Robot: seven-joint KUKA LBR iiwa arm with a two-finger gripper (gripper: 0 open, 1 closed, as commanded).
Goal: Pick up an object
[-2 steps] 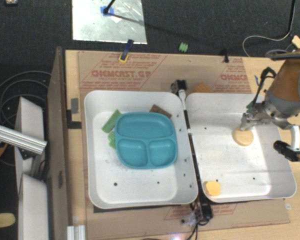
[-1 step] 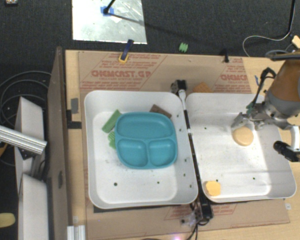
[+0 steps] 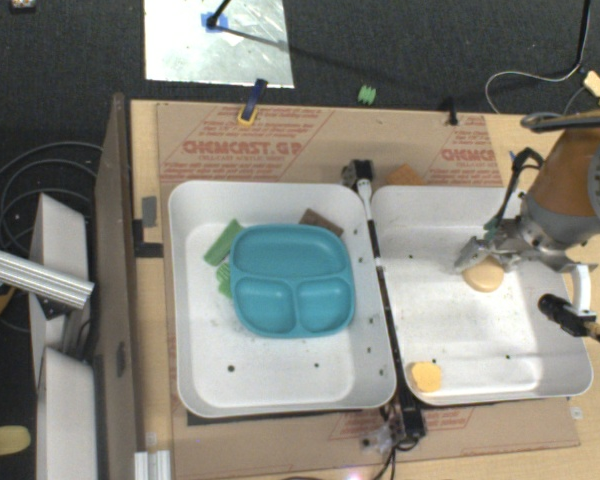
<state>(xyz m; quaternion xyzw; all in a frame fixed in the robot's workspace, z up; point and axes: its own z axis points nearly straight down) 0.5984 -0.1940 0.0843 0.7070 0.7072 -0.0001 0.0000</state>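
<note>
My gripper (image 3: 483,257) is down in the right bin (image 3: 450,368), near its upper right part. A pale tan rounded object (image 3: 485,278) lies on the bin floor directly under and just in front of the fingertips. Whether it sits between the fingers is hidden by the wrist. A small orange-yellow object (image 3: 426,376) rests by the front wall of the same bin. In the left bin (image 3: 270,378) a blue three-compartment tray (image 3: 290,279) lies over green pieces (image 3: 221,243) and a brown piece (image 3: 321,220).
The arm's grey body and orange band (image 3: 580,183) overhang the right bin's far right side. A black divider bar (image 3: 380,298) runs between the bins. Cables and metal brackets lie beyond the bench on the left.
</note>
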